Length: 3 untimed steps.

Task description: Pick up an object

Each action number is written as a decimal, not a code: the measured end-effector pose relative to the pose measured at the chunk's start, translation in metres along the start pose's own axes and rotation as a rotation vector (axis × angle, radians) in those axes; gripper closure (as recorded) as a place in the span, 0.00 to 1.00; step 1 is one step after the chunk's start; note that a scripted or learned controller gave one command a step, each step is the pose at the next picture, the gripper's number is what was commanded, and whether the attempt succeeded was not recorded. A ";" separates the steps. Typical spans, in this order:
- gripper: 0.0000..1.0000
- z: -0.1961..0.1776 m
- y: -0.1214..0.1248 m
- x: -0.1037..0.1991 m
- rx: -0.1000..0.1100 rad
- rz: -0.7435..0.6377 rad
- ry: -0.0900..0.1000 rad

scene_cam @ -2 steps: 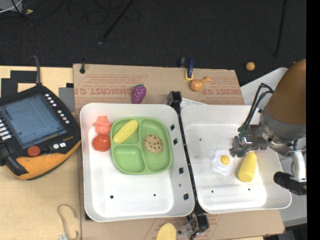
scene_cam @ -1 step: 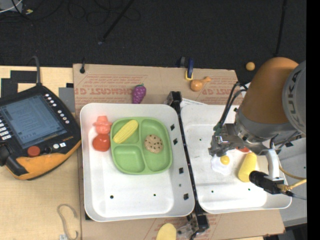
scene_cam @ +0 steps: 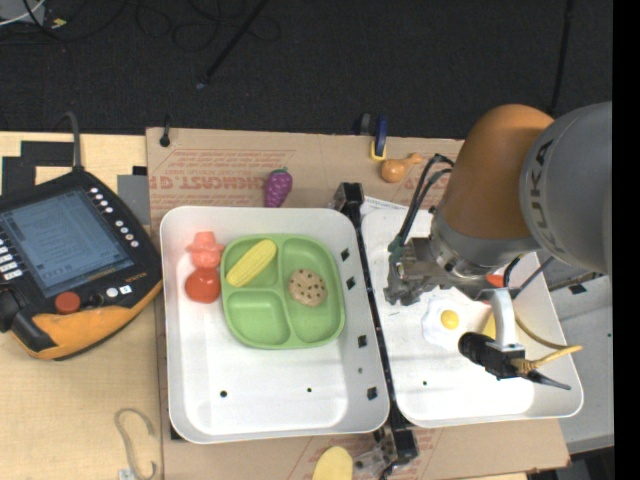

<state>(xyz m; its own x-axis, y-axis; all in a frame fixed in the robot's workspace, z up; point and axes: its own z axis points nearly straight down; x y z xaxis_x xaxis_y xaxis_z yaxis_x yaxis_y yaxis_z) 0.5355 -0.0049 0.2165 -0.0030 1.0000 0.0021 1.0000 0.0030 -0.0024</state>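
Note:
My gripper hangs low over the left part of the right bin, close to the divider between the bins. A toy fried egg lies on the bin floor just to the right of the gripper and a little nearer the front. A small orange-red piece peeks out from under the arm. In the left bin a green divided plate carries a yellow corn cob and a cookie. A pink and red toy stands left of the plate.
Purple grapes and an orange gourd lie on the cardboard behind the bins. A yellow lemon sits at the front edge. A teach pendant rests on the bench at the left.

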 end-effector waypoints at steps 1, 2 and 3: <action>1.00 -0.004 -0.004 0.046 0.000 0.001 -0.001; 1.00 -0.001 0.008 0.061 0.000 0.003 -0.002; 1.00 -0.007 0.003 0.069 0.000 0.003 -0.001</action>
<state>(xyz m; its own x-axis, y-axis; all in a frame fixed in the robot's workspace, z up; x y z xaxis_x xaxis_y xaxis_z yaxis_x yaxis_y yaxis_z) 0.5384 0.0646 0.2235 -0.0002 1.0000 0.0006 1.0000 0.0003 -0.0026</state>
